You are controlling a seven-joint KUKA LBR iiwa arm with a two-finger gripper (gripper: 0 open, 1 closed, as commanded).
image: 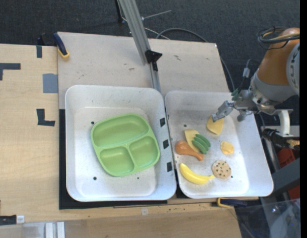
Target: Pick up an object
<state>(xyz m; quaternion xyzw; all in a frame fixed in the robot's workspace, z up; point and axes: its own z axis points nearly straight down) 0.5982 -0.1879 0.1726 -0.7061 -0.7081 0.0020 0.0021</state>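
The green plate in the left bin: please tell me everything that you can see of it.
The green plate is light green and looks like smooth plastic. It has rounded corners and three compartments: one long section along its upper side and two smaller ones below. It lies flat and right side up, turned a little against the bin's edges, near the middle of the left bin. It rests on the bin's floor, and nothing lies in it or touches it.

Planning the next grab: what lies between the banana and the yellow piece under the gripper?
In the camera view, the green ridged toy lies between the banana and the yellow piece, which sits below the gripper.
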